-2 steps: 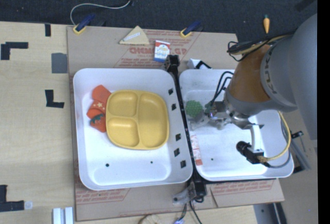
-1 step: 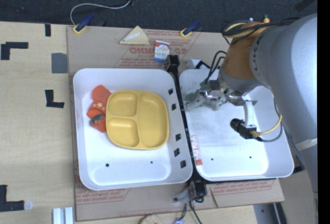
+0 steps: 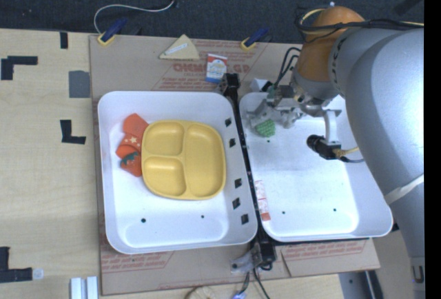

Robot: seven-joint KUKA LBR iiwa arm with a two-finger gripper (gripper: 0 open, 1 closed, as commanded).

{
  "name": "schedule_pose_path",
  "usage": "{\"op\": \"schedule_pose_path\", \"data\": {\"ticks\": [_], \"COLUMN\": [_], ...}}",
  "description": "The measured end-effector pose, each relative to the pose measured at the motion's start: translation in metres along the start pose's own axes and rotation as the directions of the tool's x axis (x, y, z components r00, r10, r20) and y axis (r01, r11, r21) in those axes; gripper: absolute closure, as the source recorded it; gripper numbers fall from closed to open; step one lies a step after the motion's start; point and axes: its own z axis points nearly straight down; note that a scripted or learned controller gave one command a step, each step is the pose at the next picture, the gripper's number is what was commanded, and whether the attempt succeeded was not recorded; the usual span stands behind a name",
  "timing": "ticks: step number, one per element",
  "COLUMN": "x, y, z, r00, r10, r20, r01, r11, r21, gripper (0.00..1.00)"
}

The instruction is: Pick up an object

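- Camera view: two white bins side by side on a cardboard sheet (image 3: pixel 138 70) over the counter (image 3: pixel 41 173).
- Left bin (image 3: pixel 172 229): a yellow divided plate (image 3: pixel 185 158) lying flat near the middle; orange toys (image 3: pixel 131 145) tucked against the plate's left edge, touching it.
- Right bin (image 3: pixel 310 208): a small green object (image 3: pixel 265 129) near the far left corner, resting on the bin floor.
- Grey arm (image 3: pixel 386 105) reaching in from the right, orange band (image 3: pixel 324 43) above the wrist.
- Gripper (image 3: pixel 273 110) low over the right bin's far left corner, just above and beside the green object; finger spread: cannot tell, and no contact with the object clear.
- Beyond the bins on the cardboard: a small red-and-white carton (image 3: pixel 216 68) and a pale wedge (image 3: pixel 181 49).
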Motion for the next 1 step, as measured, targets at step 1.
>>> {"op": "schedule_pose_path", "data": {"ticks": [1], "x": [0.0000], "y": [0.0000], "z": [-0.0102], "r00": [1.000], "r10": [-0.001], "r20": [0.002], "r01": [0.001], "r11": [1.000], "r21": [0.001], "gripper": [1.00]}}
